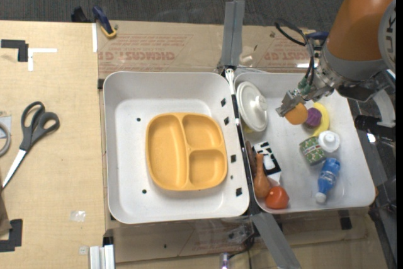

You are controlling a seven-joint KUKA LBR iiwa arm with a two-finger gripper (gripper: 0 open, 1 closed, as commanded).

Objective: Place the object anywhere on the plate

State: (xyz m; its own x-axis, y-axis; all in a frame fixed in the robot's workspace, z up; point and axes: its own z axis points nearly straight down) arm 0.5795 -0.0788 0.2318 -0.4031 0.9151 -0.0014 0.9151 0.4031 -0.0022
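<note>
Two shallow white bins sit side by side on the bench. Left bin (pixel 119 154): one orange three-compartment plate (pixel 186 151), lying flat near the middle, nothing on it. Right bin (pixel 352 192), to the right of the plate: one white lid with a knob (pixel 251 105) at the bin's near-left wall; one small orange object (pixel 296 113) between the fingers of the gripper (pixel 291 105), which pinch it just right of the lid and well apart from the plate; one purple piece (pixel 313 118) on a yellow disc (pixel 322 115), touching the orange object's right side; one green patterned item (pixel 311 150) with a white cap-like piece (pixel 329 141) beside it; one blue bottle (pixel 326 178) lying slantwise; one red round object (pixel 277 198) and one brown elongated piece (pixel 259 178) at the bin's lower left; one black-and-white tag (pixel 267 159) just above them. Arm (pixel 359 22): grey with orange band, entering above the right bin. Bench left of the plate: one pair of scissors (pixel 31 132).
</note>
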